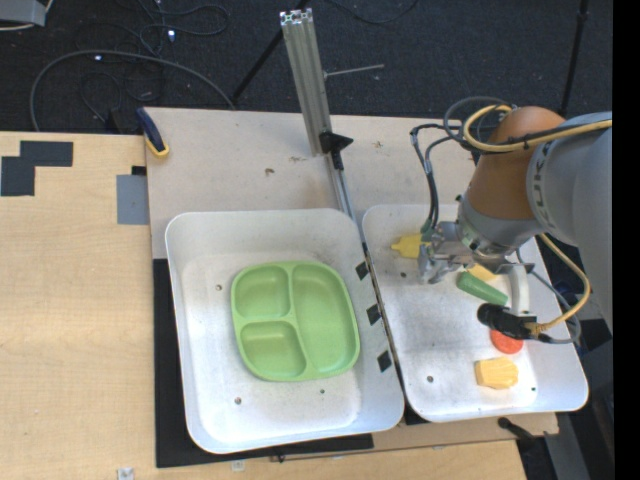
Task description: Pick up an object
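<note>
My gripper [433,265] is lowered into the right bin [440,388], near its back left part. A small yellow object [406,246] lies just left of the gripper, touching it or nearly so. A green elongated object [482,289] lies just to the gripper's right. Farther toward the front are a red-orange round object [508,342] and a yellow block [496,372]. I see nothing lifted by the gripper.
The left bin [200,368] holds a green divided plate [295,320]. A metal post [308,78] rises behind the bins. The rim between the two bins [372,288] runs close to the gripper's left. The arm [520,178] hangs over the right bin's back.
</note>
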You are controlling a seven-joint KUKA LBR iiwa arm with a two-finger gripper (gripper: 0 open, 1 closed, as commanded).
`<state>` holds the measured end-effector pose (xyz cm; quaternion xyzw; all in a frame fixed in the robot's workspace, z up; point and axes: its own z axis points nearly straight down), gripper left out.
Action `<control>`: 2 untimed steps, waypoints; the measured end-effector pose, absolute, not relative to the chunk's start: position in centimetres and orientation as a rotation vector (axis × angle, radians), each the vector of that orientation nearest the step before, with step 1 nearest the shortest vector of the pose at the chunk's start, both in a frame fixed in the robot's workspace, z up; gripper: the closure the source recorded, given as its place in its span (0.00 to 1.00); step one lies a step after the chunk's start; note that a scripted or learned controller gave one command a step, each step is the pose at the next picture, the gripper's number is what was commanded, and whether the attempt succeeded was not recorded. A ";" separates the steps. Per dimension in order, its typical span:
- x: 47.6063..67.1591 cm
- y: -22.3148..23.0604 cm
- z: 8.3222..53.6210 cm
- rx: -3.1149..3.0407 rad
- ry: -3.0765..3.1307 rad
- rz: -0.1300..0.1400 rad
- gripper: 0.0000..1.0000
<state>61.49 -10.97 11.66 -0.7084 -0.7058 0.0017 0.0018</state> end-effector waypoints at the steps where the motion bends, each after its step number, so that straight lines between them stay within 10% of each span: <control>1: 62.2 -10.7 17.7 -2.222 -2.224 -0.003 1.00; 2: 62.2 -10.9 21.9 -2.221 -2.223 -0.001 1.00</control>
